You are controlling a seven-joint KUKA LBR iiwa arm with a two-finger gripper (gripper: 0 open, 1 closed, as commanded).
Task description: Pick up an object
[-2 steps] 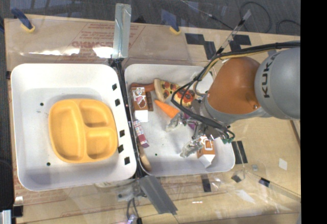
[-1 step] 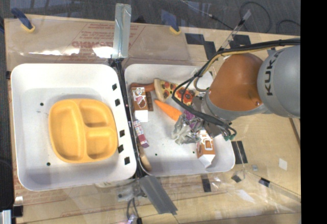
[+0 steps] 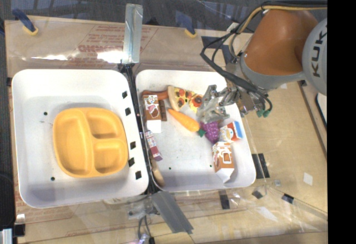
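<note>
Nearest the lens, at 6 o'clock, a grey bracket (image 3: 169, 212) juts from the bench edge between the two bins. Left bin (image 3: 22, 143) holds a yellow divided tray (image 3: 89, 140), set toward its centre, with bare white floor all round it, widest at 12 o'clock. Right bin (image 3: 183, 173) is crowded along its upper half: a small brown carton (image 3: 152, 108) against the left wall, a pizza slice (image 3: 185, 97) at 12 o'clock, a carrot (image 3: 184, 120) lying diagonally at centre, purple grapes (image 3: 211, 131) just beside its tip, a red-and-white carton (image 3: 223, 156) at 4 o'clock near the right wall. Open floor remains at 6 to 7 o'clock of this bin.

Arm (image 3: 278, 43) enters from 2 o'clock, wrist bent down over the right wall. Gripper (image 3: 211, 105) sits low between pizza slice and grapes, near the carrot. Finger spacing: cannot tell, metal parts overlap the clutter. No object visibly between them.
</note>
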